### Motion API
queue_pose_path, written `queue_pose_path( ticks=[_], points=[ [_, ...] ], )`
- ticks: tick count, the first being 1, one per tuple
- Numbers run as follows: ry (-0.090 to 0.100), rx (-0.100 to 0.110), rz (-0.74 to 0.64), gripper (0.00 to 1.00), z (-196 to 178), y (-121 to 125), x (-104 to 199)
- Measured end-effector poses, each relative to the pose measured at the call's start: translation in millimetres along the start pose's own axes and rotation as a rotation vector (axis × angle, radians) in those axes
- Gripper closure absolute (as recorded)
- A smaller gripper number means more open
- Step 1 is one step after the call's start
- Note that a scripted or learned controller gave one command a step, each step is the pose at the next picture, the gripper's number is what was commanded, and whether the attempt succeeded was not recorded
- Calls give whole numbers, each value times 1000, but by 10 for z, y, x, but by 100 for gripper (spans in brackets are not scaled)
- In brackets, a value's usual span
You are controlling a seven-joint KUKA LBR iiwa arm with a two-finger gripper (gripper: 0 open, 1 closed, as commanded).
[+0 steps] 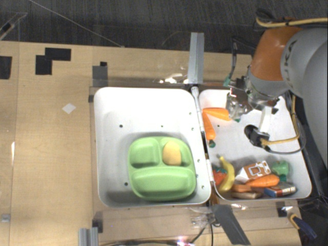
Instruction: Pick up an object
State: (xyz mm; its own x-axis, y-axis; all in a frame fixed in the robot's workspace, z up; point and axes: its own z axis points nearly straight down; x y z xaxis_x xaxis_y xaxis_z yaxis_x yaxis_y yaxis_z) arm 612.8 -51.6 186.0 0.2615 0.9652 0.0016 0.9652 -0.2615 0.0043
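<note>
A: Where is the gripper [234, 108]?
B: Over the right bin [302, 173], near its upper left corner. The grey arm [302, 55] with its orange band [269, 50] comes in from the right.

A: Are its jaws wide or narrow?
B: That cannot be told; the wrist hides them from above.

A: Does it hold anything?
B: Nothing can be seen held. An orange carrot [216, 114] lies just beside it, to the left, against the bin's left wall. Whether the two touch cannot be told.

A: What else is in that bin?
B: A pile along the bottom edge: a banana [227, 174], another carrot [265, 180], a green toy [281, 167] and a small printed pack [254, 169], all close together. A second orange piece [209, 129] runs down the left wall below the first carrot.

A: And the left bin [118, 111]?
B: A green tray [161, 178] with compartments sits in its lower half. A yellow lemon [172, 153] rests in the tray's upper right compartment.
</note>
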Motion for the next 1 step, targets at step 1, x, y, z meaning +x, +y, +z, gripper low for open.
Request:
queue_pose_path(
  ticks=[1],
  points=[
    [0, 1, 0, 0, 3, -1, -1]
  ],
)
